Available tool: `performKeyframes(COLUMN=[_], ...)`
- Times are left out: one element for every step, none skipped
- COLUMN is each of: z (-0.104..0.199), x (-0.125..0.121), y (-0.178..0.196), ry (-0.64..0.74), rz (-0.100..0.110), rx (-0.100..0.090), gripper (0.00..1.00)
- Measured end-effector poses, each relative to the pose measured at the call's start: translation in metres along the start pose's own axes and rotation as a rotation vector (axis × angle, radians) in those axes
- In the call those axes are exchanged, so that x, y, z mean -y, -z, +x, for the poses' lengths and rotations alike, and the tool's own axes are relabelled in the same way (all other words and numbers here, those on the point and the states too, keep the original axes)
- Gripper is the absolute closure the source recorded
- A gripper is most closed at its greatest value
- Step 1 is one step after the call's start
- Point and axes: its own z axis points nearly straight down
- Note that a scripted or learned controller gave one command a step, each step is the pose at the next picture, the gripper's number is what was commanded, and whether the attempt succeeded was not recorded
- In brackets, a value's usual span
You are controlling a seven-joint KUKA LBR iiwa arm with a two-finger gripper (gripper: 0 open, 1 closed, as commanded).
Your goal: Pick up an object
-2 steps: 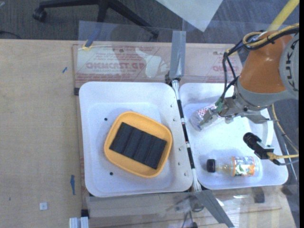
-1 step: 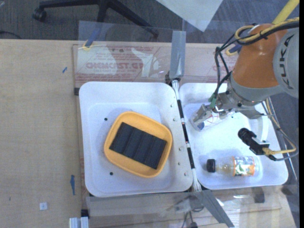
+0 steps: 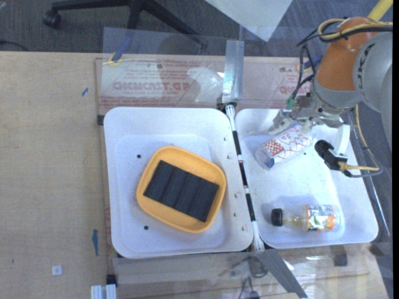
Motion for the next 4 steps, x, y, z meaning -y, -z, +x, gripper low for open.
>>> performKeyframes(z=[0.007, 0.041, 0.041, 0.041], x=[0.004, -0.014, -0.015, -0.015], y=[-0.008, 0.048, 0.059, 0.059], ry=[0.024, 0.165, 0.166, 0.166], rz=[-0.017, 0.018, 0.014, 0.014], rx=[0.008, -0.005, -0.003, -0.002], gripper=[0.0, 0.0, 1.0, 0.0])
